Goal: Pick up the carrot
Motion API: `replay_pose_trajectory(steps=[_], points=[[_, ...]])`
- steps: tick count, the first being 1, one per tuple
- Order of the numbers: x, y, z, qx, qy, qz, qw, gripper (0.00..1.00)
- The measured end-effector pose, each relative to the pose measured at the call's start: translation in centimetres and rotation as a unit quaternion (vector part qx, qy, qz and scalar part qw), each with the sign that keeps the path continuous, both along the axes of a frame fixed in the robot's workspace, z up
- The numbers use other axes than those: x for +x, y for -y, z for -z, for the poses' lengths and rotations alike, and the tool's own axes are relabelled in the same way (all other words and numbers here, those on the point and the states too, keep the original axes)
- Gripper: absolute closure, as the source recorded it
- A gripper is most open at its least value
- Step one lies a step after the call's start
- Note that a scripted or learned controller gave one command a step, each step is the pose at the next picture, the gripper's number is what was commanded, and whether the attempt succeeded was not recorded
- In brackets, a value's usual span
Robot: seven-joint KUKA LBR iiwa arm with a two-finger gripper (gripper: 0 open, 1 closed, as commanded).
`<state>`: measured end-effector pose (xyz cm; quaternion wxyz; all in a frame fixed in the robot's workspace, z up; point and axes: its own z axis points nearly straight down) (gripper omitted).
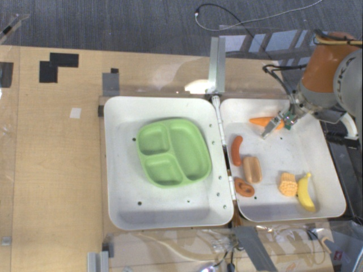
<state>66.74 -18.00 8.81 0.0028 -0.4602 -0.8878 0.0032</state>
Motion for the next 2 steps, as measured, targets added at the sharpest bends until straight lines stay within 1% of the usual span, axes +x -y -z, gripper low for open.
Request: replay_pose_trajectory(steps=[1, 2], points=[[0.4, -0.1, -1.4, -0.0020, 0.009, -0.002, 1.0000, 1.00], [0.4, -7.6, -13.0, 0.0011, 0.010, -0.011, 0.9999, 1.00]])
